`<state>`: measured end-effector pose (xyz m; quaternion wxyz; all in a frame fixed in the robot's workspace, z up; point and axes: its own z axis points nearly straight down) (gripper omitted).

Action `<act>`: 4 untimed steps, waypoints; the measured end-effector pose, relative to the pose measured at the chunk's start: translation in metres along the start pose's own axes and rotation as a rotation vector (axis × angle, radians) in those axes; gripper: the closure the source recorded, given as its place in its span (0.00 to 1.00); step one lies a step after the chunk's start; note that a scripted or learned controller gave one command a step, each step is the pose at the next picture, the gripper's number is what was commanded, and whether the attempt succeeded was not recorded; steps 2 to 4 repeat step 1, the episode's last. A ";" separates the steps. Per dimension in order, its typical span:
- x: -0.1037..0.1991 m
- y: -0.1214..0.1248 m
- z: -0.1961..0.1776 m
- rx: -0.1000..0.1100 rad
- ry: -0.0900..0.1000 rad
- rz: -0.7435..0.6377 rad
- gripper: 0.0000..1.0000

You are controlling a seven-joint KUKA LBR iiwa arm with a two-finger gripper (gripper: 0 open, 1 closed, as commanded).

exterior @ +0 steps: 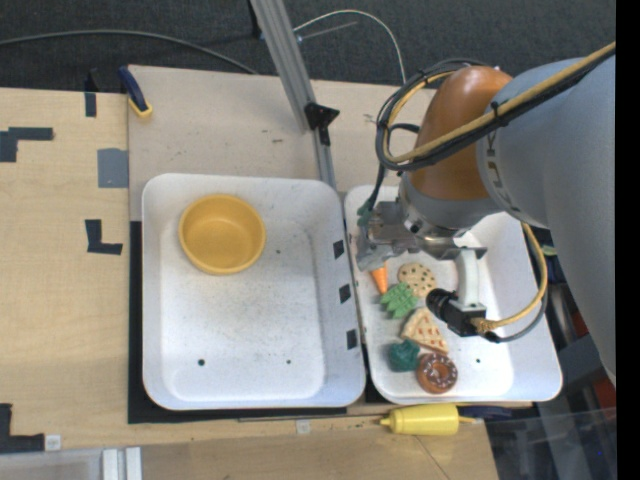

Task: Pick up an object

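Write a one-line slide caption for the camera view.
KUKA arm's gripper lowered over toy food in the right bin; a yellow bowl sits in the left bin.

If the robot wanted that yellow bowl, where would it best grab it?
Probably by the rim. The yellow bowl stands upright and open in the left bin, with nothing around it, so coming straight down from above with one finger inside and one outside the wall looks best. The whole bowl looks too wide to span, and its round sides would likely slip.
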<state>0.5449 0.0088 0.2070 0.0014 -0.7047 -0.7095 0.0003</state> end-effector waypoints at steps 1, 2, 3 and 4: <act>0.046 0.011 -0.008 -0.001 0.000 0.000 1.00; 0.046 0.011 -0.008 -0.001 0.000 0.000 1.00; 0.046 0.011 -0.008 -0.001 0.000 0.000 1.00; 0.046 0.011 -0.008 -0.001 0.000 0.000 1.00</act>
